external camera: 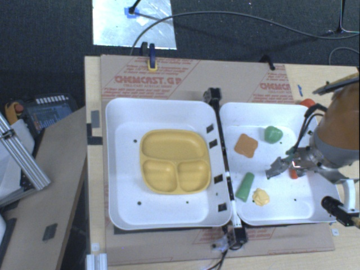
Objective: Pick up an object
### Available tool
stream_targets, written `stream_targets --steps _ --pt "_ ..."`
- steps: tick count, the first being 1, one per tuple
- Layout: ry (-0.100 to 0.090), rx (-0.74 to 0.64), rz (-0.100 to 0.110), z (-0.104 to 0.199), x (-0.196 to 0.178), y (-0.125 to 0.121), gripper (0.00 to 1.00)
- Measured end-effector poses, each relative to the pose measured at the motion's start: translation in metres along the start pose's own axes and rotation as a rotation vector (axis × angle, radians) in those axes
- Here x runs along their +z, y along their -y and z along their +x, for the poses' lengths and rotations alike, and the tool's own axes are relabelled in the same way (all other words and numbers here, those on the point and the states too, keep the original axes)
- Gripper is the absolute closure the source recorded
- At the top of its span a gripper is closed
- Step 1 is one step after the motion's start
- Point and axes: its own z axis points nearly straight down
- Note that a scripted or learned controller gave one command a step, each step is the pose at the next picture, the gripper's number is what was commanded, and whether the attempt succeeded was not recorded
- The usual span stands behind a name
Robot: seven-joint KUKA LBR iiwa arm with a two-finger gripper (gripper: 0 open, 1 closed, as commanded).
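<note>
In the right bin (304,210) on the bench (185,72) lie a few small toy foods. The claw (277,167) hangs low over the middle of this bin, and I cannot tell how its tips are set.

The nearest things are a green stick (244,186) and a little yellow lump (260,196), both just below and left of the claw. They look light and easy to lift. The green stick looks smooth and hard, so it may slip; I would take it across its thin middle. The yellow lump is bumpy and may roll.

A flat orange piece (246,145) lies above the claw, near the wall between the bins. A round green ball (273,134) sits just beside it, further back.

A yellow tray (174,161) with three parts sits in the left bin (121,151).
</note>
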Motion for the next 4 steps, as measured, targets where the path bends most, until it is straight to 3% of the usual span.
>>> stream_targets --steps 2,3,4 --pt "0.000 0.000 -0.003 0.001 0.087 -0.003 0.00" --pt "0.001 0.000 -0.007 0.001 0.074 -0.005 1.00" --pt "0.002 -0.004 -0.011 0.009 0.014 -0.009 1.00"
